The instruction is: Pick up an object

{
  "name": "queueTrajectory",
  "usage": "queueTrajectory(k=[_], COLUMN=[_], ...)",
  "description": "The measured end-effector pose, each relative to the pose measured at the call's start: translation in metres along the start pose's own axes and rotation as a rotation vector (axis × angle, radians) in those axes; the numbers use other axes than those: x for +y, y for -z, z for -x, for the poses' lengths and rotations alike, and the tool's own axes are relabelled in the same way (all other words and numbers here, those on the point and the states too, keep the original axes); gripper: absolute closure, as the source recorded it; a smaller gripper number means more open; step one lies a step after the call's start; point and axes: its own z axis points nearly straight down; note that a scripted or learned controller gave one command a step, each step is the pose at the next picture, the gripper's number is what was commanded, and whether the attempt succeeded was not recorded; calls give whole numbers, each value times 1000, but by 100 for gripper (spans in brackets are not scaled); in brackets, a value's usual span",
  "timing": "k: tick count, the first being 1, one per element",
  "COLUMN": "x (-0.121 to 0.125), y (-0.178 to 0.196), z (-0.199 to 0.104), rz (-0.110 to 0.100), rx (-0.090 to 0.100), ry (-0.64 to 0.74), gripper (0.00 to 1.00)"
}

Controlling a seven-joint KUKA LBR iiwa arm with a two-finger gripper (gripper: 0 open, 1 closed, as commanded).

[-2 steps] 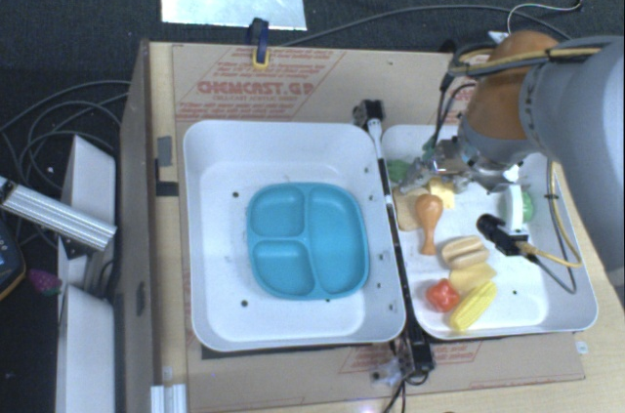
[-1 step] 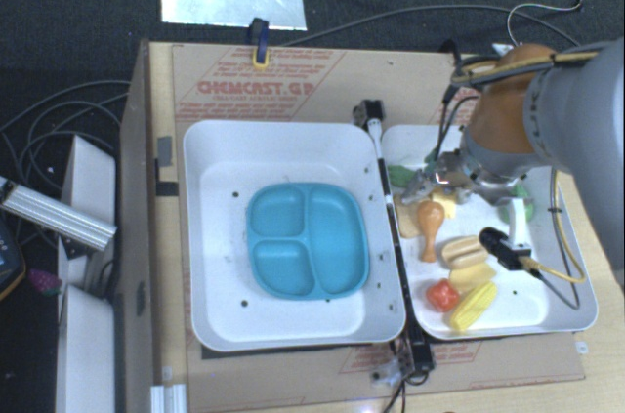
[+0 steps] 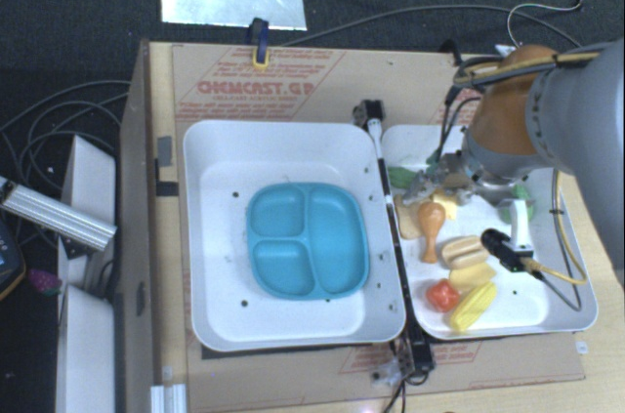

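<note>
The right bin (image 3: 562, 299) holds several toy foods. An orange-brown drumstick (image 3: 431, 226) lies near its left wall. A hot dog in a bun (image 3: 462, 251) sits beside it, with a pale yellow piece (image 3: 473, 275) just below. A red tomato (image 3: 441, 294) and a yellow corn cob (image 3: 472, 306) lie at the front. A green leafy piece (image 3: 401, 177) is at the back left. My gripper (image 3: 441, 186) hangs low over the back of this bin, just above the drumstick and a pale yellow piece (image 3: 445, 206). The arm's grey body hides the bin's back right.
The left bin (image 3: 220, 162) holds a blue divided plate (image 3: 307, 240). A black clamp (image 3: 370, 114) sits on the divider between the bins. A green-and-white item (image 3: 519, 209) lies by the arm at the right. Cardboard borders both bins.
</note>
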Motion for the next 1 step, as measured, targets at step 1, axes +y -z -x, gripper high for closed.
queueTrajectory(k=[1], x=[-19], y=[0], z=[0], rz=[0], rx=[-1], ry=[0], gripper=[0])
